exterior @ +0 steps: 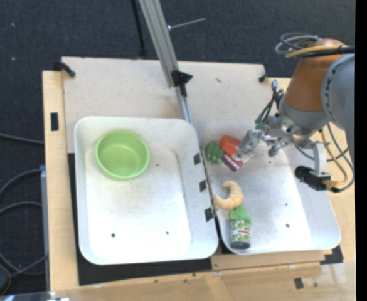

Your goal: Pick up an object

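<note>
In the right bin (pixel 308 231), a cluster lies at the upper left: a green toy (pixel 212 152), an orange piece (pixel 229 144) and a purple-and-white item (pixel 234 162). Further down lie a tan croissant-shaped toy (pixel 229 195) and a green can (pixel 239 229) near the bin's front left corner. My gripper (pixel 262 145) hangs over the bin's upper middle, just right of the cluster. It is open, its left finger close to the orange piece and the purple item, and nothing sits between the fingers.
The left bin (pixel 139 231) holds a green bowl (pixel 122 155) at its upper left. A slanted metal pole (pixel 161 36) rises from the back, ending near the divide between the bins. Cables hang off the arm at the right (pixel 324 177).
</note>
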{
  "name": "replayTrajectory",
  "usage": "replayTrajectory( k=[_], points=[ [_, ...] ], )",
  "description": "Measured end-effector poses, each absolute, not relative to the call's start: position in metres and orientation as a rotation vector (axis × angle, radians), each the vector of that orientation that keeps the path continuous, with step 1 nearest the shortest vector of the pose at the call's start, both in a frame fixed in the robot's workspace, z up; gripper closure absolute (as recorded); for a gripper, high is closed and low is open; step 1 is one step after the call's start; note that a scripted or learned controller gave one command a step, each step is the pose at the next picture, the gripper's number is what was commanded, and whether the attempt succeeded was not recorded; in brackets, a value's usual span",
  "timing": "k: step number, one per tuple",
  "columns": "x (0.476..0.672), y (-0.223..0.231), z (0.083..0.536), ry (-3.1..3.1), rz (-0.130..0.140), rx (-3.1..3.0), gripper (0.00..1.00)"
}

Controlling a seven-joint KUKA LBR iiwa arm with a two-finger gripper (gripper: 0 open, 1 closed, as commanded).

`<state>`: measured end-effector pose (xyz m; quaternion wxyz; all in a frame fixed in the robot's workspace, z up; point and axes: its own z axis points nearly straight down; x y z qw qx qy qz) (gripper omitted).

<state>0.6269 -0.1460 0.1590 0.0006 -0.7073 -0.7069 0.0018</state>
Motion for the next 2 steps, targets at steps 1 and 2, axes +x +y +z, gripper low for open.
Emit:
replayTrajectory(
  k=[1, 2],
  points=[
    [0.628, -0.148, 0.112, -2.222, -0.002, -2.228, 0.0],
    [0.629, -0.149, 0.123, -2.22, -0.007, -2.234, 1.0]
  ],
)
